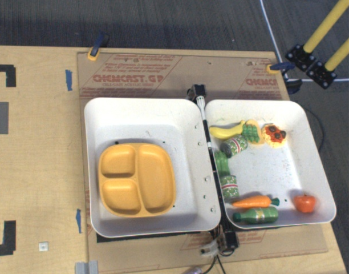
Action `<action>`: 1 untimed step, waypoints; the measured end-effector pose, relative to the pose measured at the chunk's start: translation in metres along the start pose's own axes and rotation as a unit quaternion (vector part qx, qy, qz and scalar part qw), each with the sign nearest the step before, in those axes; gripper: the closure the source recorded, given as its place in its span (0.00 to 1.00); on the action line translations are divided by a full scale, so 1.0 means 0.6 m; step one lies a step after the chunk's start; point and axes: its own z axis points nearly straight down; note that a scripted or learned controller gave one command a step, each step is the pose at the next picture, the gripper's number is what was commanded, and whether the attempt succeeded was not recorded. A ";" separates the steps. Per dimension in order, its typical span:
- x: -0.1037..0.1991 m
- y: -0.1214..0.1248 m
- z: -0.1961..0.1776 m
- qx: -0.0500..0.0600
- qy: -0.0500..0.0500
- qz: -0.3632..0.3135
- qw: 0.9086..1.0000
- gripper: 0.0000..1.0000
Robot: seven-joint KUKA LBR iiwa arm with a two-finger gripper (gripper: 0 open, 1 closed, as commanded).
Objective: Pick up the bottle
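We see the green bottle [255, 214] lying on its side just below the carrot [252, 201] in the right bin [311, 147], and we cannot tell the hand's state.

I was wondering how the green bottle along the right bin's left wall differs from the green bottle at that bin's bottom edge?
The green bottle along the left wall lies up-down in the view; the green bottle at the bottom edge lies sideways. The first lies apart from the orange carrot; the second lies right below it. Both are green with labels, lying flat in the white right bin.
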 end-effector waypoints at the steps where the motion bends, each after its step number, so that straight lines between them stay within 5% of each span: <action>1: -0.001 0.001 -0.019 -0.002 -0.003 0.000 1.000 1.00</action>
